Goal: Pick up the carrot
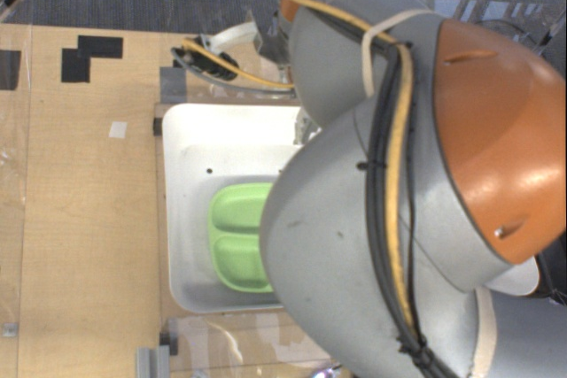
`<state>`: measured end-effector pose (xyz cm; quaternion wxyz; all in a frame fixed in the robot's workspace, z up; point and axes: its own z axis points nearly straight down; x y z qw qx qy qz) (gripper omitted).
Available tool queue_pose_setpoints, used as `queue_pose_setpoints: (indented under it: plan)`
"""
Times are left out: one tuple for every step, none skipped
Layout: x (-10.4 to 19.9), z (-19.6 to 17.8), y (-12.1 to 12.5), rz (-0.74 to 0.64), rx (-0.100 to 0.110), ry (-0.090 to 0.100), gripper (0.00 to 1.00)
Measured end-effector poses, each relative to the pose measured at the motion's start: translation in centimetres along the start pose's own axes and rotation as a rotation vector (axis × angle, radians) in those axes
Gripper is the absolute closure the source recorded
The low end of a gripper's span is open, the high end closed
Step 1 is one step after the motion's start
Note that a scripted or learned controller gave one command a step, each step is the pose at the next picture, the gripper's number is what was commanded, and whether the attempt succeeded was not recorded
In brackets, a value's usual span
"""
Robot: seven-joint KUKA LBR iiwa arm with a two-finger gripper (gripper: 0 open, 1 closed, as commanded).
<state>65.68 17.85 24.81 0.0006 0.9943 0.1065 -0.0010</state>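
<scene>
One white bin (190, 190), one light green two-hollowed tray (237, 236) inside it, one grey and orange arm (416, 173)

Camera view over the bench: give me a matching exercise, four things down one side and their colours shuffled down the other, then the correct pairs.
Things:
1. bin
2. two-section tray lying in the bin
3. bench top
4. stepped marker on the bench

Colours:
A. black
B. light green
C. white
D. tan wood

Pairs: 1-C, 2-B, 3-D, 4-A
</scene>
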Motion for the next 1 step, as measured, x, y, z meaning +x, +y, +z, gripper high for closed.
queue_pose_setpoints:
  plan:
    - [1.46, -4.23, -4.61, -0.192, -0.001, -0.001, 0.00]
